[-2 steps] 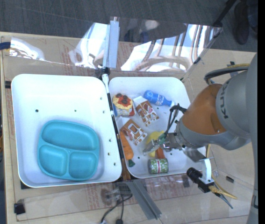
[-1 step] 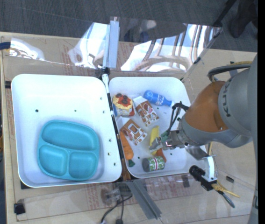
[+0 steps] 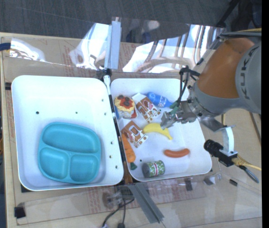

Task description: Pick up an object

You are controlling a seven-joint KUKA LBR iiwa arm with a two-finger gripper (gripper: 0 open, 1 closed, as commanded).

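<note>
1. The tabletop (image 3: 53,56) is a tan board with glare and crinkled clear sheeting along its far side; dark carpeted floor (image 3: 53,8) lies beyond it.
2. Two shallow white bins sit side by side on it, meeting at a metal strip. The left bin (image 3: 58,91) holds a turquoise compartment tray (image 3: 70,152) lying flat toward its near side.
3. The right bin (image 3: 191,158) holds the loose items. A yellow banana (image 3: 159,130) lies near the middle, curved, with its far end just beside the hand.
4. Near the banana's left lie two small printed cartons (image 3: 135,133), and behind them a round red-and-yellow item (image 3: 125,104) and a blue-and-white packet (image 3: 159,99).
5. A reddish sausage (image 3: 176,152) lies toward the near right, apart from the banana; a green can (image 3: 153,168) lies on its side at the near wall. An orange carrot-like piece (image 3: 128,149) rests along the left wall.
6. The hand (image 3: 168,119) hangs low over the bin just right of the banana; whether its fingers are spread or closed I cannot tell.
7. The grey arm with its orange band (image 3: 224,70) comes in from the right.
</note>
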